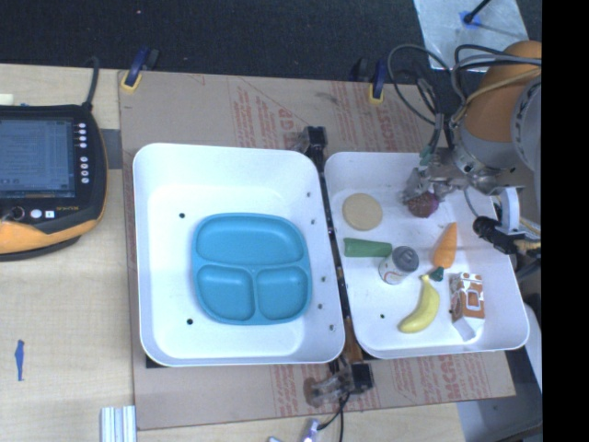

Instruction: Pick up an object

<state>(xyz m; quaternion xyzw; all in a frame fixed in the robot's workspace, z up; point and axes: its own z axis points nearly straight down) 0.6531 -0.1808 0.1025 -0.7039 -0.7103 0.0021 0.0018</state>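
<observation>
Arm point(492, 109) reaching from right, jaws point(425, 191) over dark red object point(423, 204)

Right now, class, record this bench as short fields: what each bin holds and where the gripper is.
left bin: blue divided plate
right bin: tan round disc, green stick, small can, carrot, banana, printed packet, dark reddish item
gripper: over the dark reddish item, right bin's far side
grip: cannot tell

Right white bin point(373, 339) is crowded: yellow banana point(421, 308), orange carrot point(445, 245), green cylinder point(367, 247) packed close; near-left corner offers room.
</observation>
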